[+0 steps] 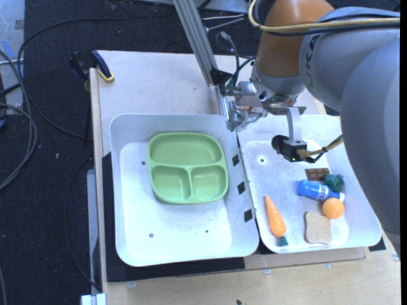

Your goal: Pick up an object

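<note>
Gripper (pixel 236 121): I see it at the 12 o'clock end of the seam between the two bins, above the rim. I cannot tell its finger state, and no object shows in it.
Arm: it enters from 3 o'clock and covers part of the right bin (pixel 356 234).
Pick candidates: carrot (pixel 275 216), bread slice (pixel 317 227), orange ball (pixel 332 208) and blue bottle (pixel 316 189) cluster at the right bin's 5 o'clock corner, close together.
Left bin (pixel 127 234): holds a green divided tray (pixel 188 168), lying flat.
Obstruction: I judge the tight cluster risks nudging neighbours; the carrot lies most apart.
</note>
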Action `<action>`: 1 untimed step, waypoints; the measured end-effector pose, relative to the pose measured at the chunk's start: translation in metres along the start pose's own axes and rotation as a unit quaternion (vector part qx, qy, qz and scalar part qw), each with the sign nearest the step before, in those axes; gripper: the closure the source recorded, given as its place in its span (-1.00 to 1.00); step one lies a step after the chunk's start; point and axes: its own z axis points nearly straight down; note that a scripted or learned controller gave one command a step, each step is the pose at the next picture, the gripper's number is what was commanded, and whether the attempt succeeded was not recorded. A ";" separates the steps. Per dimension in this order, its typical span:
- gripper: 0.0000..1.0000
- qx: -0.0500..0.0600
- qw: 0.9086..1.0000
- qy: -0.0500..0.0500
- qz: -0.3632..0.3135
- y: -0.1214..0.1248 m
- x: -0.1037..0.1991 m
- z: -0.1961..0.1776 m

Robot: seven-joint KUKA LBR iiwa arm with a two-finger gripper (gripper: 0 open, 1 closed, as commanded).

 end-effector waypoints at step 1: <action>1.00 0.000 1.000 0.000 0.000 0.003 0.045 -0.006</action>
